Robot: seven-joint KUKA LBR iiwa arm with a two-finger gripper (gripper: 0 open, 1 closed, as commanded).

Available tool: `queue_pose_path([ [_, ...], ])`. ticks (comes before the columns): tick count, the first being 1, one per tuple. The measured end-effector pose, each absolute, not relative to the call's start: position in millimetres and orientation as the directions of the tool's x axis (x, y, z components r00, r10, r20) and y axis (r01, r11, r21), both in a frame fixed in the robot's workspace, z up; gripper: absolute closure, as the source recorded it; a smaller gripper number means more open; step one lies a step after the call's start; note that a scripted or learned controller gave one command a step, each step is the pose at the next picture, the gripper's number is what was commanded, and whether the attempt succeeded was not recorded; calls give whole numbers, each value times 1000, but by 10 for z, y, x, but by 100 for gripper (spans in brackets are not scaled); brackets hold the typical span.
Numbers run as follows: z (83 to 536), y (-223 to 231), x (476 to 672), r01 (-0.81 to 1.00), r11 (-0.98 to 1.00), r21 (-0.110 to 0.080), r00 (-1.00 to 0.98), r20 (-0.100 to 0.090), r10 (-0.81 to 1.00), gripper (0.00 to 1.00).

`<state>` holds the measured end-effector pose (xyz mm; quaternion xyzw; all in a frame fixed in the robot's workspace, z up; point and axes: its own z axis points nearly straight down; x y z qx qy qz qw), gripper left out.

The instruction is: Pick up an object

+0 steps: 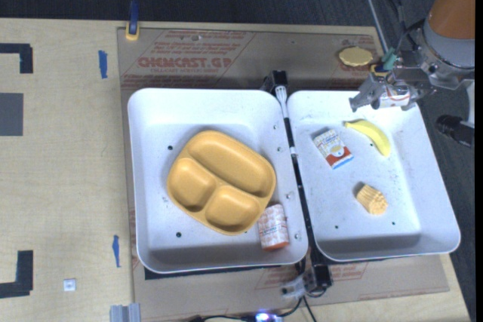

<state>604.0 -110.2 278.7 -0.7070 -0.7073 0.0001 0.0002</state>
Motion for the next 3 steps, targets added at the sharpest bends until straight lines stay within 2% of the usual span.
queue_pose_path([
  [1, 951, -962, 5921, 1000, -1, 2, 1, 0, 1000, 0],
  [2, 1050, -960, 5926, 1000, -1, 5, 1, -1, 1000, 100],
  [3, 1850, -373, 5825, 1000, 1, 1, -1, 0, 1000, 100],
])
